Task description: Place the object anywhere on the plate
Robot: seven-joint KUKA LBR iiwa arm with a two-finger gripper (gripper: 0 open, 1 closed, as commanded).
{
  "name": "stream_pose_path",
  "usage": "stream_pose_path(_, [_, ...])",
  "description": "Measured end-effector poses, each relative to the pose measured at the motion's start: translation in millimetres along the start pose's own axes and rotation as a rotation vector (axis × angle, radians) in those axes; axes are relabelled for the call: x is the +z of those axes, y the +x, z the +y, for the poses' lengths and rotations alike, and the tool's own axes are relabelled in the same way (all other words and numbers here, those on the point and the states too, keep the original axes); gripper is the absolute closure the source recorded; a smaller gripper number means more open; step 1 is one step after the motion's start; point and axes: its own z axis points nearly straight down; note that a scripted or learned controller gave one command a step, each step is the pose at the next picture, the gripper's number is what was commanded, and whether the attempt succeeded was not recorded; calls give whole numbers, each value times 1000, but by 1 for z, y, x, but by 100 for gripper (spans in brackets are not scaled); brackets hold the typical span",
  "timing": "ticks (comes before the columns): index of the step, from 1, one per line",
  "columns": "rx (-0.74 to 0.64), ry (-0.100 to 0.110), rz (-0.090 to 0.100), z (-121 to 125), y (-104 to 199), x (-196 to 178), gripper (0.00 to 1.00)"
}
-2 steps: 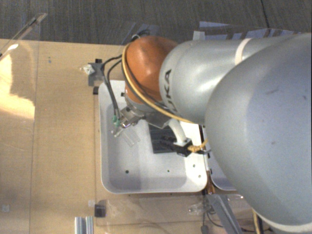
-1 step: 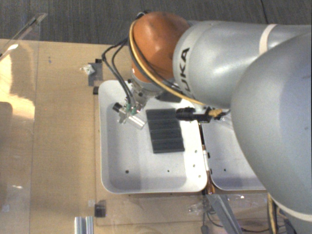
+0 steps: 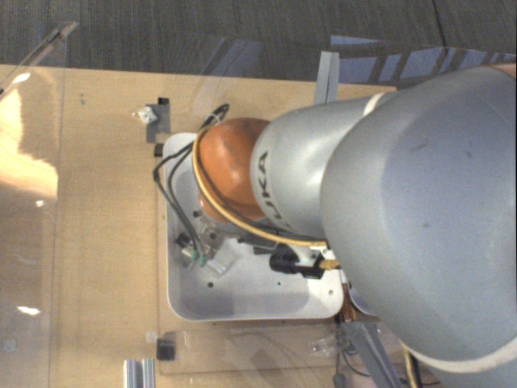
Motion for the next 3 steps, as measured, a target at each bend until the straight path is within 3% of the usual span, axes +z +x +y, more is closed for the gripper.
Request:
stream_pose_path(1, [-254,-11,-18,-22,21,3,100])
stream_pose_path(2, [-253,-20,-22,-19,20,-9,100])
stream_pose_path(3, [-489,-1,-3,-96,-20,-84,100])
